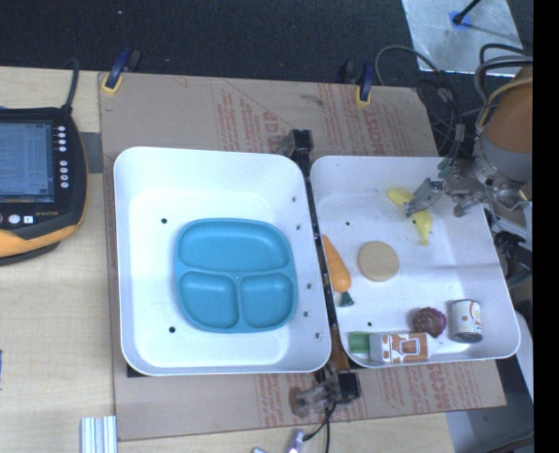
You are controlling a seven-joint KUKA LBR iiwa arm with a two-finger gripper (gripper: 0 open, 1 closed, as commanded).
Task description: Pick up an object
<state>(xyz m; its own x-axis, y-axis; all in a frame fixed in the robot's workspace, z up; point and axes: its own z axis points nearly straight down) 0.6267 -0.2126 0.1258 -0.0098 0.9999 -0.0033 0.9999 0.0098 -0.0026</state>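
Banana [419,217], small yellow toy, lies in upper part of right bin [468,253], near its far right side. Gripper [433,194] sits right over banana's upper end, touching or nearly so; fingers spread apart, nothing visibly clamped between them. Arm [506,135] comes in from right edge, orange band up top.

Other stuff in right bin: tan round disc [379,260] near middle, just below-left of banana, apart from it. Toy carrot [336,268] against left wall, tilted, green tip toward front. Along front wall: green and orange box [390,347] lying flat, dark purple lumpy item [430,322] just beside box's right end, small white can [465,320] right of that, near front right corner.

Left bin [138,253] holds blue divided plate [234,274], three compartments, sits roughly centered, flat.

Bins side by side, touching along middle seam, on brown cardboard sheet [261,111] clamped at far edge. Tabletop [43,347] left of bins carries teach pendant [25,182] with screen lit, orange casing at its lower edge. Small blue mark on tabletop at lower left.
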